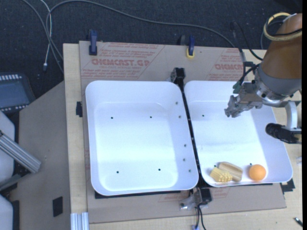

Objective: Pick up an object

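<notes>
In the right bin [240,138], near its front edge, lie three small items: a yellow corn cob [221,176], a tan bread-like roll [230,168] touching it from behind, and an orange ball [257,172] a little to their right. My gripper [232,111] hangs over the back part of the right bin, well behind those items, pointing down and to the left. Nothing shows between its fingers.
The left bin [139,138] sits beside the right one, with a black divider strip [188,128] between them. Blue clamps [92,41] hold the cardboard base at the back. A black part [283,132] of the arm reaches over the right bin's right rim.
</notes>
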You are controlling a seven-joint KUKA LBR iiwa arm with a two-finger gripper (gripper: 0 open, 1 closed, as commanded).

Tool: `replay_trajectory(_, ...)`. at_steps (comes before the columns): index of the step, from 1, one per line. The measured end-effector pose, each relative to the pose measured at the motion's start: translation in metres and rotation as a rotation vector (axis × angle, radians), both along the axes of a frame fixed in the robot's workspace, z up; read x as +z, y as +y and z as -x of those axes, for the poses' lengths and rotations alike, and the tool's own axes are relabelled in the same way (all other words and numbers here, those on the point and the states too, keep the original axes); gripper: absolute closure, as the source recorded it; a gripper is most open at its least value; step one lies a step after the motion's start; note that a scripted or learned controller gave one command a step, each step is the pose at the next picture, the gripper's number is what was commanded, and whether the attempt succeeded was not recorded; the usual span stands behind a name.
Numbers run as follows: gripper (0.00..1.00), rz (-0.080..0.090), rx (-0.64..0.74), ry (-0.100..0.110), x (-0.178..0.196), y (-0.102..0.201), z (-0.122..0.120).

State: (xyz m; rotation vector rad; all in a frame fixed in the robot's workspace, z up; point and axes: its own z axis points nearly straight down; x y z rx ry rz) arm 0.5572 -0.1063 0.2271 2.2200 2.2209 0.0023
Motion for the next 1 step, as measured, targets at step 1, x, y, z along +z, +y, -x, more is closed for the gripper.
replay_trajectory(1,1.00,-0.001,0.004,-0.004,0.0719,0.0543,-0.0259)
